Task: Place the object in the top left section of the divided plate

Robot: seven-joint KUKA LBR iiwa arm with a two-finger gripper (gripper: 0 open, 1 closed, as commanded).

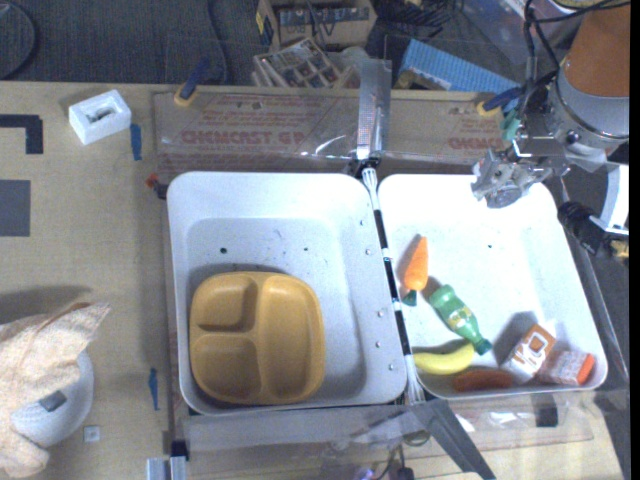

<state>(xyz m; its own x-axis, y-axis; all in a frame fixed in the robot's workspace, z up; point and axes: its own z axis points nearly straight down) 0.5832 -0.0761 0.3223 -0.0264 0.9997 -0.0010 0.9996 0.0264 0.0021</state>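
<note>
Nearest the lens, a yellow divided plate (257,334) lies in the left bin (190,208). Right bin (560,238): carrot (415,262) at 9 o'clock; green bottle (458,317) centre; banana (445,359), red sausage (483,378) and small carton (530,349) toward 6 o'clock. Gripper (500,180) hovers at 12 o'clock, its opening impossible to tell, nothing seen held.

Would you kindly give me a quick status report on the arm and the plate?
Gripper up over right bin's far corner, nothing seen between fingers. Divided plate in left bin, sections bare. Carrot, bottle, banana lie in right bin.
</note>
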